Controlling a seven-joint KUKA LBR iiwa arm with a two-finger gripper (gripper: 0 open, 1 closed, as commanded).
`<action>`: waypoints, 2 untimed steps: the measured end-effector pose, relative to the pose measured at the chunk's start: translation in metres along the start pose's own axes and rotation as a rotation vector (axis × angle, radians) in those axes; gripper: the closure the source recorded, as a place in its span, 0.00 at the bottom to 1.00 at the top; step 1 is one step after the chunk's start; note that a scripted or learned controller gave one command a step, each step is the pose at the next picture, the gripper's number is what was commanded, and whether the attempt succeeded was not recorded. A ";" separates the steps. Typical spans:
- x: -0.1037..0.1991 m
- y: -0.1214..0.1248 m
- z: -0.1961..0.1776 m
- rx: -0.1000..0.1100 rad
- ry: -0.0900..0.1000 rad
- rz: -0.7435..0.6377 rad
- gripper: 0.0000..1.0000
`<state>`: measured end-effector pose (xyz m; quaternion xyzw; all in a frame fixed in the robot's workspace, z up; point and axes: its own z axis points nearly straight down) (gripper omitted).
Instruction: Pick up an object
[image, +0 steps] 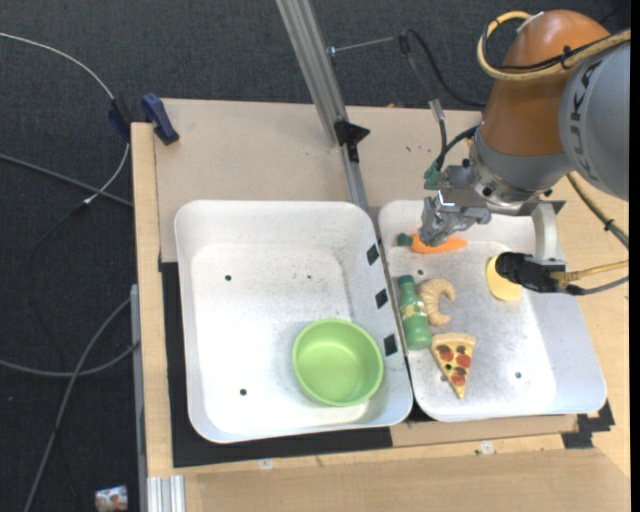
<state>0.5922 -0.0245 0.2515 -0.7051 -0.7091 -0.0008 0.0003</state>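
My gripper (436, 230) hangs low at the far edge of the right bin (560, 385), directly over an orange carrot-like piece (450, 243) that lies on the bin floor. Its tips reach down to the carrot's left part and hide some of it. Just in front of that lie a tan croissant (437, 292) and a green bottle (412, 310) along the bin's left wall. A pizza slice (455, 360) rests nearer the front. A yellow round piece (500, 282) sits to the right, partly under a black part of the arm.
The left bin (230, 270) holds a green bowl (337, 362) near its front right corner. A slanted metal pole (320, 80) crosses the bench behind the bins. The arm's grey and orange body (540, 90) looms over the right bin's far side.
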 end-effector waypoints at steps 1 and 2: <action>0.046 0.002 0.012 0.001 -0.001 0.002 1.00; 0.109 0.002 0.011 0.001 0.000 0.000 1.00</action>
